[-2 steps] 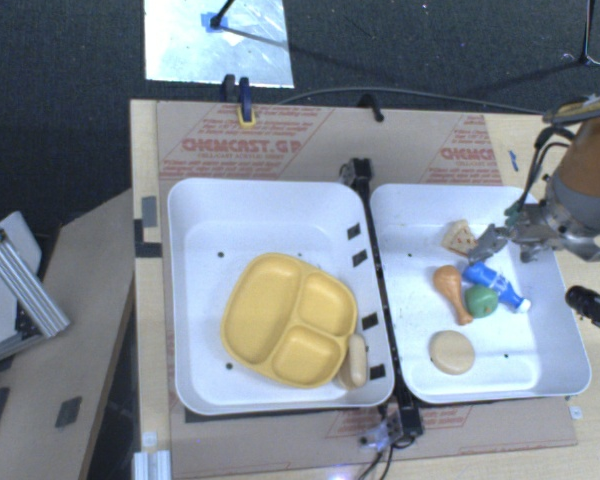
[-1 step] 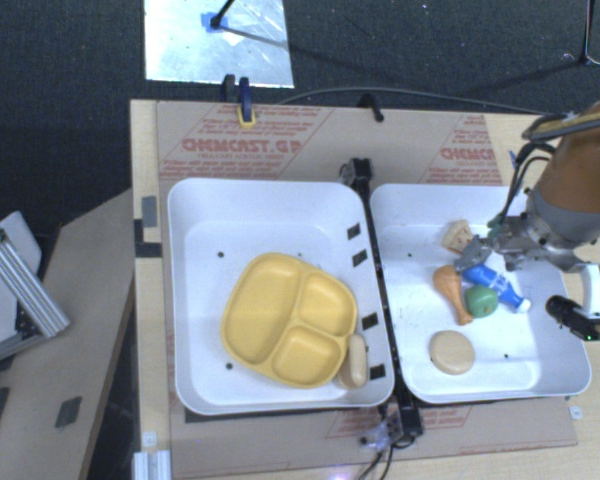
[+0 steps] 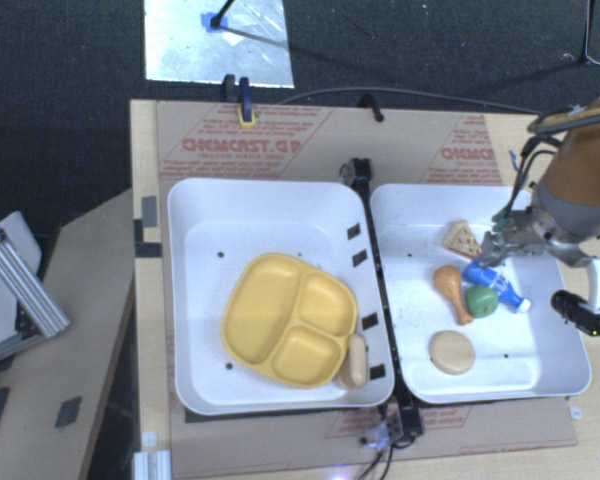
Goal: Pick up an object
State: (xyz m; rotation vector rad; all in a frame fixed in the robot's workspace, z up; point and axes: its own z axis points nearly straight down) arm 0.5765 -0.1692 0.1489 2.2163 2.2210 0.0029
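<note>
Nothing lifted yet — gripper (image 3: 492, 248) low in the right bin (image 3: 555, 373), at twelve o'clock of the blue bottle (image 3: 497, 283); finger state impossible to tell. Close around: green ball (image 3: 481, 302) touching the bottle, drumstick (image 3: 452, 291) at nine, cracker wedge (image 3: 462, 237) at ten, round biscuit (image 3: 451, 352) at six. Open floor toward three and five — far wall close at twelve.

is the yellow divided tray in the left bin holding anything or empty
Empty: all three compartments of the yellow tray show bare yellow. The tan bread roll lies beside its rim.
</note>
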